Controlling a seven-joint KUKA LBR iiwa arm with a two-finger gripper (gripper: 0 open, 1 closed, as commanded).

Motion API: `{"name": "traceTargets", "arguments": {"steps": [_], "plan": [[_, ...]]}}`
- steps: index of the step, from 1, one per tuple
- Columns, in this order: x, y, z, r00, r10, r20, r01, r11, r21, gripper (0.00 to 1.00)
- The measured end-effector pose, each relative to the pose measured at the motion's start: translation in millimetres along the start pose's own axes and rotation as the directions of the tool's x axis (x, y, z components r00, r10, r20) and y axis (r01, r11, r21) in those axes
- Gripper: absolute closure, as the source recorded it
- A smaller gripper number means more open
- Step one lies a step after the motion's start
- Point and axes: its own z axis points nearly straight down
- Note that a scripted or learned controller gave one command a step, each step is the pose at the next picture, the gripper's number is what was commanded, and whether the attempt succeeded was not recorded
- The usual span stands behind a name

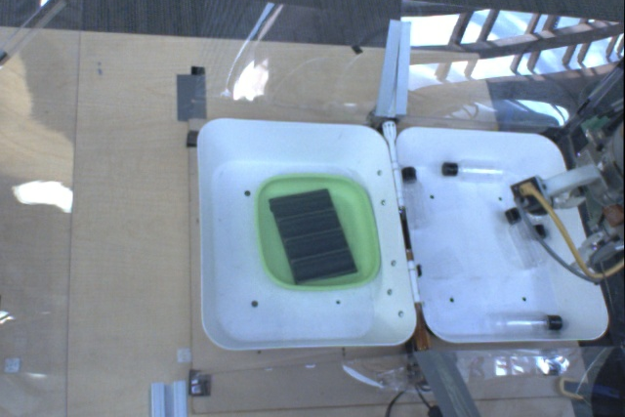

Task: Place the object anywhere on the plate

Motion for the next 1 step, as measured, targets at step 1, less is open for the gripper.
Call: {"name": "traceTargets", "arguments": {"steps": [1], "plan": [[12.8,-55.2,-1.8,1.000,0.010,-0.001,-0.010,1.000,0.001,0.00]]}}
